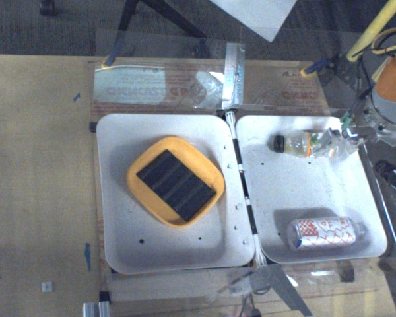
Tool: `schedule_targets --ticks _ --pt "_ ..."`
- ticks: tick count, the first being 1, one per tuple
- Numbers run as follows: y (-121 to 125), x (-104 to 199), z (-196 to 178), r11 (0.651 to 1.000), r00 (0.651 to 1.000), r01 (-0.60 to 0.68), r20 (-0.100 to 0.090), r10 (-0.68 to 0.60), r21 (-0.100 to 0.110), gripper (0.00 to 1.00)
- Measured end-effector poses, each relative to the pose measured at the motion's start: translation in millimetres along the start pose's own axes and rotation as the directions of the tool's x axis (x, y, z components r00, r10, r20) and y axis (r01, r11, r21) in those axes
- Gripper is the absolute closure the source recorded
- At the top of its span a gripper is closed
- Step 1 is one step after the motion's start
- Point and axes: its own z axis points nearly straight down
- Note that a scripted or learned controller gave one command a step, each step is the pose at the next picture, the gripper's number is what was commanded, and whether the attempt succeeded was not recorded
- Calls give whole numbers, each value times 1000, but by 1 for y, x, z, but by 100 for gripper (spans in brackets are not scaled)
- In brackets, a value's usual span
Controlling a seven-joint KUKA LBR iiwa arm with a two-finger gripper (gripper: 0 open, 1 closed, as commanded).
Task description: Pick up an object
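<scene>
A small clear bottle (305, 143) with a dark cap is seen lying on its side in the far part of the right bin (376, 243), its long axis running roughly left to right across the view, cap end pointing left toward the divider between the bins. The gripper (352, 135) is found at the bottle's right end, at the far right corner of that bin, so close that the base of the bottle and the metal parts run together; whether contact is made cannot be told, and whether the gripper is spread or pressed together cannot be told either. The bottle thus lies directly to the gripper's left, along its own long axis, which is judged an awkward line for a grasp across the body.

Nearer the camera in the same bin, a red-and-white patterned can (325, 232) is laid on its side, also left to right, well apart from the gripper. In the left bin (112, 243), a yellow tray-like object with a dark ribbed panel (175, 188) is set at a slant, farthest from the arm.
</scene>
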Motion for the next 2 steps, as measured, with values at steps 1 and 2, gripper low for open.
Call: schedule_targets --ticks 1,2 --pt "47 9 37 979 979 203 12 -202 -24 0" --pt "60 31 62 915 915 403 27 -403 -15 0"
